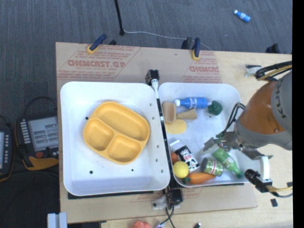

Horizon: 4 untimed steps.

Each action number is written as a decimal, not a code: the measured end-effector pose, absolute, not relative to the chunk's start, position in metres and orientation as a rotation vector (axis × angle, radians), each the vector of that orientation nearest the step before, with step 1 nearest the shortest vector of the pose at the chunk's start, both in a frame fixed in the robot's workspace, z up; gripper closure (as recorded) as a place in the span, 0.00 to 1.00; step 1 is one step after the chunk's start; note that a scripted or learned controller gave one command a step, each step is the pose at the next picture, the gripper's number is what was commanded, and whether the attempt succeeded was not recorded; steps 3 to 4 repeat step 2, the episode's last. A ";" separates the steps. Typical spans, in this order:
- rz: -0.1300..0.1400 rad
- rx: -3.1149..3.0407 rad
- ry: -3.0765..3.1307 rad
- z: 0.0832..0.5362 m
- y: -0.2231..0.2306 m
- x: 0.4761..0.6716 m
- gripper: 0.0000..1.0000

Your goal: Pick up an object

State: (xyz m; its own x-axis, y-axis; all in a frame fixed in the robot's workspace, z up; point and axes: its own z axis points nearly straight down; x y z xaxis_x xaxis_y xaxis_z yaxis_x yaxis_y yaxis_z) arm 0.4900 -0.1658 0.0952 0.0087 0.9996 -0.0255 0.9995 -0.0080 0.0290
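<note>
Grey carpet surrounds the table (95, 61), where the jaws (219, 144) hang over the right bin (199, 87), their state unreadable, partly hiding the green bottle (228, 160) just below

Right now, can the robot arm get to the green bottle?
Probably yes. The pincer hangs right above the green bottle in the right bin, and nothing lies over the bottle.
</note>
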 end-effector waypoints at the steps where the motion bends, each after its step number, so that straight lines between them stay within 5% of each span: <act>1: 0.032 2.200 2.222 0.096 -0.214 0.495 0.00; 2: 0.017 2.195 2.198 0.107 -0.223 0.494 1.00; 4: 0.017 2.195 2.198 0.107 -0.223 0.494 1.00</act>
